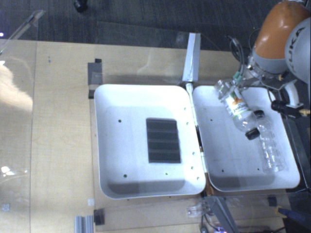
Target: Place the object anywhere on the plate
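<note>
The job's thing reads as a clear plastic bottle [236, 109] with a white and orange label, lying tilted in the right bin [221, 171], its neck up toward the arm's wrist and its base down toward a second clear bottle [270, 147] that lies along that bin's right wall. The plate [163, 140], a dark ribbed rectangle, sits flat in the middle of the left bin [112, 130], well apart from the labelled bottle and across the divider between the bins.

The claw [247, 125] sits over the labelled bottle, dark tips at its lower end, one just above the bottle's side and one just below. Whether the tips are pinching the bottle or merely flanking it cannot be told from this angle.

To do this step well, I judge the grasp should straddle the bottle's body square to its long axis, since a round, slick bottle can roll out. Lift clear of the divider before crossing, then lower over the plate's centre.

The arm [279, 28] comes in from the bottle's upper right, orange band high, wrist bent down into the bin.
</note>
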`<state>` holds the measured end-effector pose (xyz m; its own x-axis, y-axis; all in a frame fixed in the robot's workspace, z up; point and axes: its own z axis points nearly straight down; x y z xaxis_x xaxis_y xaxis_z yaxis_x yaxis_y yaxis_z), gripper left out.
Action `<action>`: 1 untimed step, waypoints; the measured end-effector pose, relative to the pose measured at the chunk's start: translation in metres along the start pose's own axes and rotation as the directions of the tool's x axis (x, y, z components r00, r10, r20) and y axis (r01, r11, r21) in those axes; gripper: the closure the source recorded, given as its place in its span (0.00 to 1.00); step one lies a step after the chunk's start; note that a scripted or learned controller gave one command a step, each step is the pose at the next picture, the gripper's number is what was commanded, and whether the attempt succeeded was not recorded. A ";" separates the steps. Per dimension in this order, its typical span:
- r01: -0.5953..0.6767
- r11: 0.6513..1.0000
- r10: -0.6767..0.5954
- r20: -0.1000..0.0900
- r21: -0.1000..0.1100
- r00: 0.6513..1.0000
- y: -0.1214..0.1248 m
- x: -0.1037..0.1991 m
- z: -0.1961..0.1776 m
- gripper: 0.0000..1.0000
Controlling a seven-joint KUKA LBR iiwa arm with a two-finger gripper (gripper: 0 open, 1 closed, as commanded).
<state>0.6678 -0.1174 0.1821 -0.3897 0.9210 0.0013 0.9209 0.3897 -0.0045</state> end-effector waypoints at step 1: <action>0.004 1.000 -0.004 0.001 -0.002 1.000 0.001 0.001 -0.010 1.00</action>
<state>0.6686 -0.1162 0.1925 -0.3935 0.9193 0.0001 0.9193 0.3935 -0.0030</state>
